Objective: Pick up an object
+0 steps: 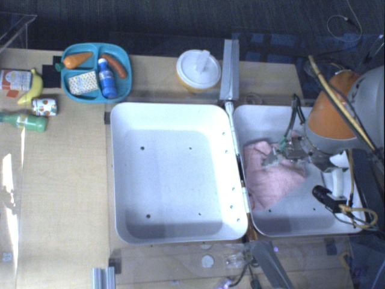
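A crumpled pink cloth (269, 178) lies in the left half of the right white bin (295, 220). My gripper (281, 153) is low over the cloth's upper right part, at or very near its surface. The grey wrist with its orange band (328, 110) reaches in from the right behind it. The gripper body and wiring hide where the tips meet the cloth, and I cannot make out whether any fabric is caught.
The left white bin (174, 173) stands beside the right one, with a metal divider (229, 71) behind their shared edge. On the bench at the back left are a blue tray (96, 72) of toy food, a white lidded cup (198, 70), a banana (33, 86), a small can (44, 106) and a green bottle (27, 121).
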`<control>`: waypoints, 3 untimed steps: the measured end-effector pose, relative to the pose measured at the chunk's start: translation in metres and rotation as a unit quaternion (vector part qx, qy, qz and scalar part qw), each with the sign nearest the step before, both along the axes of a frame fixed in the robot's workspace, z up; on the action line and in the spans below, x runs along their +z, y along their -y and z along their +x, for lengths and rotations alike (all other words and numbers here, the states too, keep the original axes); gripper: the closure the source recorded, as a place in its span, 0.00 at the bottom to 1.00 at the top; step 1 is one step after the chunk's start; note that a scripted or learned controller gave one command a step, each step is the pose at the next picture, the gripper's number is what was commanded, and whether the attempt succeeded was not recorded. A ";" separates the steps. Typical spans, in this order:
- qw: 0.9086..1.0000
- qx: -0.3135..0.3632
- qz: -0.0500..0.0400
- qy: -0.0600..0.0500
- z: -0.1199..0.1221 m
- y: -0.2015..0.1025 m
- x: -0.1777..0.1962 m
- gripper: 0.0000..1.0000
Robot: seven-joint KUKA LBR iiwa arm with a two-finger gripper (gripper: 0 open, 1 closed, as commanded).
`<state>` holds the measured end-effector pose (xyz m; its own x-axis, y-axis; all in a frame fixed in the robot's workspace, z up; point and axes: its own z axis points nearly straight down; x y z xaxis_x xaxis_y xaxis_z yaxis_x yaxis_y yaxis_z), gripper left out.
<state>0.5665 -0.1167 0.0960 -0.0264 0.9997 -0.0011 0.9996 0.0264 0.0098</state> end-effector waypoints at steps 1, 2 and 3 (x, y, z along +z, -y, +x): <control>1.000 0.020 -0.001 0.003 0.070 -0.014 -0.005 0.00; 1.000 -0.027 -0.001 0.002 0.038 0.051 -0.005 0.00; 1.000 -0.027 -0.001 0.002 0.038 0.051 -0.005 0.00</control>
